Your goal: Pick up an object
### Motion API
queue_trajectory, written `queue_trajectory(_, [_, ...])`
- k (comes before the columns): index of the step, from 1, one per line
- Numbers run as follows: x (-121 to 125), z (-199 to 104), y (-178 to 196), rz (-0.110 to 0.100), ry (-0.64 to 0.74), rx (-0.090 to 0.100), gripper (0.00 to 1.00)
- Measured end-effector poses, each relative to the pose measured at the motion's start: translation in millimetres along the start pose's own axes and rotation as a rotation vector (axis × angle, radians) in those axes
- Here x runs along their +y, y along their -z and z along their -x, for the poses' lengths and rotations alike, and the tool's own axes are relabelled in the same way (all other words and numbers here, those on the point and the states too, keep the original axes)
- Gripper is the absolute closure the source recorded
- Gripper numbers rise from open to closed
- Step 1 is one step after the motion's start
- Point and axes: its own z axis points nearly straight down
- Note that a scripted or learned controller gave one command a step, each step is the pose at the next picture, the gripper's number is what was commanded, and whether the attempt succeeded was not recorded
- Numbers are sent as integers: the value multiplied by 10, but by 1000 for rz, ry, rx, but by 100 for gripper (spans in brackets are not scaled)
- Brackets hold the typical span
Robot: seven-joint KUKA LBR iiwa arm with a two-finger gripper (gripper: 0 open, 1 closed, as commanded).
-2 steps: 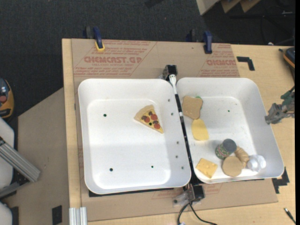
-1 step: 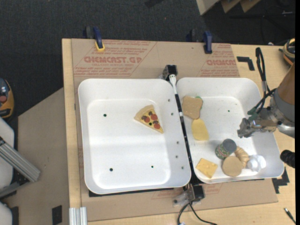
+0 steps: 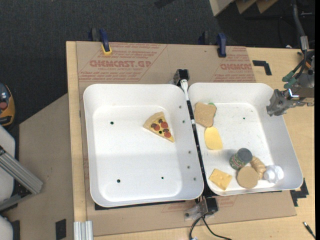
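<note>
A brown cardboard sheet (image 3: 150, 59) printed with red lettering covers the bench, held at its far edge by two blue clamps (image 3: 105, 40), and the two shallow white plastic bins sit on it side by side, touching along their inner rims. The left white bin (image 3: 100, 184) holds a single thing: a triangular toy pizza slice with a tan crust and red pepperoni spots (image 3: 160, 127), lying flat in the bin's far-right part, well apart from everything else. The right white bin (image 3: 280, 134) carries the rest. Near its far-left corner lies a flat tan cookie-shaped piece (image 3: 204, 114), and just in front of it a pale yellow rounded piece (image 3: 213, 138). Toward the near edge sits a yellow wedge like cheese (image 3: 220, 178), and right of that a tight cluster: a grey-green round can (image 3: 241, 158), a flat round tan disc (image 3: 247, 177), a small brown lump (image 3: 258, 165) and a white rounded object (image 3: 273, 173), all touching or nearly so. The grey two-finger gripper (image 3: 276, 105) hangs over the right bin's far-right rim, apart from every object; whether it is parted or closed I cannot tell, and nothing is seen held in it.
</note>
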Motion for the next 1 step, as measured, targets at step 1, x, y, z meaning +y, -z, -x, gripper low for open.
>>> queue_trajectory(1, [-48,-505,-1086,-30,-4,4,100])
